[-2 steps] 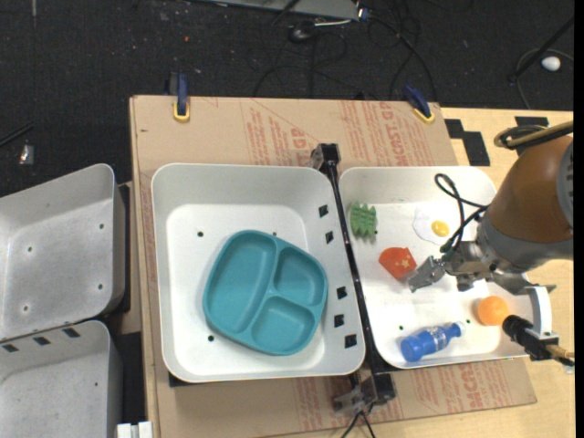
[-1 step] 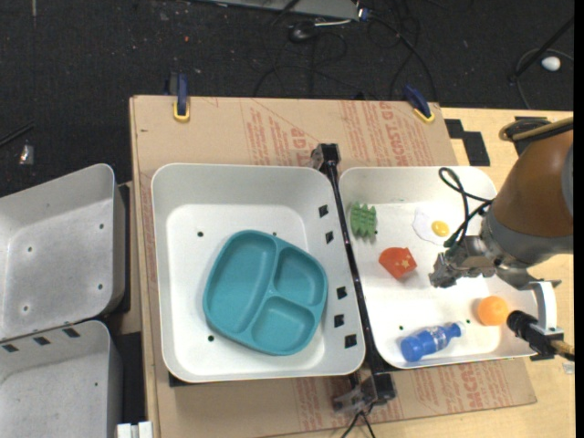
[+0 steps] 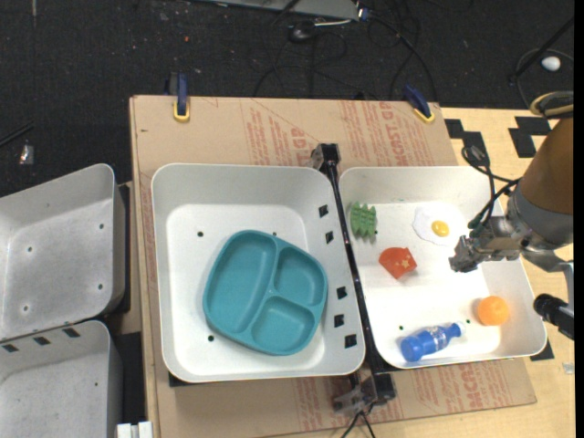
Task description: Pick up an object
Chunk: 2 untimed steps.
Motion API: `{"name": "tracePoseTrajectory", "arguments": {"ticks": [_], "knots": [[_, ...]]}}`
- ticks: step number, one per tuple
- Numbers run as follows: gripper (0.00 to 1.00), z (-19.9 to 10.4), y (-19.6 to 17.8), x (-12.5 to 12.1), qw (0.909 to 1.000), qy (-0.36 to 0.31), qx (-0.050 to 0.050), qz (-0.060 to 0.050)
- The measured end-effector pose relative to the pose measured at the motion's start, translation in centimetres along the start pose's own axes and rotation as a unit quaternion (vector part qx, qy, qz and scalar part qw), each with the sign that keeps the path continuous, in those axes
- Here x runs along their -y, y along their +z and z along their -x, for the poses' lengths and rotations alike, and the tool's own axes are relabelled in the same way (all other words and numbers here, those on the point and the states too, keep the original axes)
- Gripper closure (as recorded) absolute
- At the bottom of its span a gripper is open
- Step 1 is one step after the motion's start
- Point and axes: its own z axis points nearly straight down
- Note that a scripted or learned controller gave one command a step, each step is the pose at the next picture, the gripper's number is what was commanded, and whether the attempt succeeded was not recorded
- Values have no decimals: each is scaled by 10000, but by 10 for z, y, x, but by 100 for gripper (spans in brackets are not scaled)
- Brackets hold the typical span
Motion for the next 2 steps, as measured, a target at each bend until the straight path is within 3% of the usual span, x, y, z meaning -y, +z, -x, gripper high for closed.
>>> {"name": "tracePoseTrajectory", "arguments": {"ticks": [1, 2], "knots": [[100, 0, -23, -1, 10000, -18, -5, -9], [100, -50, -34, -16, 10000, -44, -19, -18]]}}
